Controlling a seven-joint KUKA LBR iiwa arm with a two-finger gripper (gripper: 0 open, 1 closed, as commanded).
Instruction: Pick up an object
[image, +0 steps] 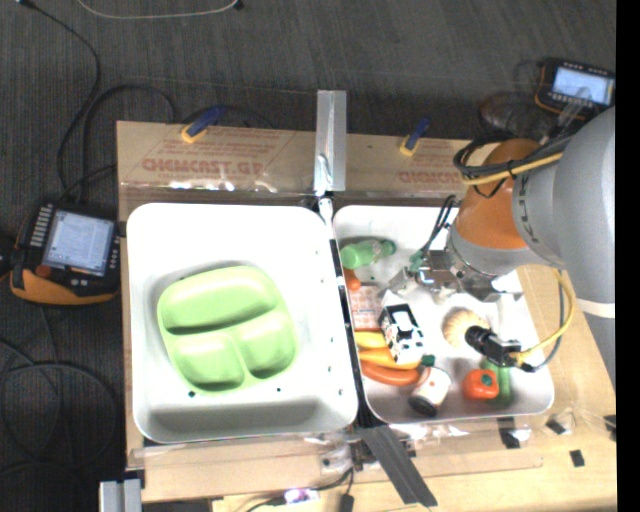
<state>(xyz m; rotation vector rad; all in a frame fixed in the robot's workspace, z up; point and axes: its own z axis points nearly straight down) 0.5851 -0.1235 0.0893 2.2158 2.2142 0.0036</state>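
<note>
The right bin holds a heap of small things. A green bottle lies at its back left. A black-and-white toy sits in the middle above an orange and yellow toy. A white cylinder with a dark end and a red-orange toy lie near the front. A tan round brush rests right of centre. My gripper hangs low over the back middle of this bin, just right of the green bottle and behind the black-and-white toy. Nothing shows as held.
The left bin carries a light green divided tray. A metal post rises behind the wall between the bins. The grey arm and its orange band cover the right bin's back right corner. Handheld consoles sit at far left and top right.
</note>
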